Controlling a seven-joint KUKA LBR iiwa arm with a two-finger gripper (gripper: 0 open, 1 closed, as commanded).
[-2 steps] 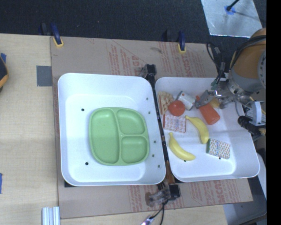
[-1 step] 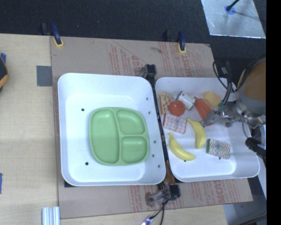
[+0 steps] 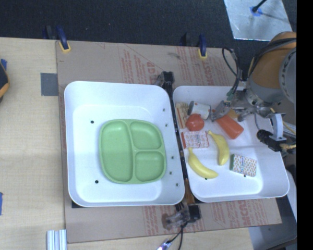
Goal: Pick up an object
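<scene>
Orange is the colour of the block (image 3: 230, 127) that lies at the back of the right bin (image 3: 274, 186), just under the gripper (image 3: 230, 108). I judge the step to be the approach before the grasp. The next move calls for a straight descent so the block comes between the fingers, without pushing the red tomato (image 3: 195, 122) or the bananas (image 3: 219, 147) near it. The arm reaches in from the right, with its wrist low over the bin's back edge. Whether the gripper is spread or closed I cannot tell; nothing is seen held in it.
</scene>
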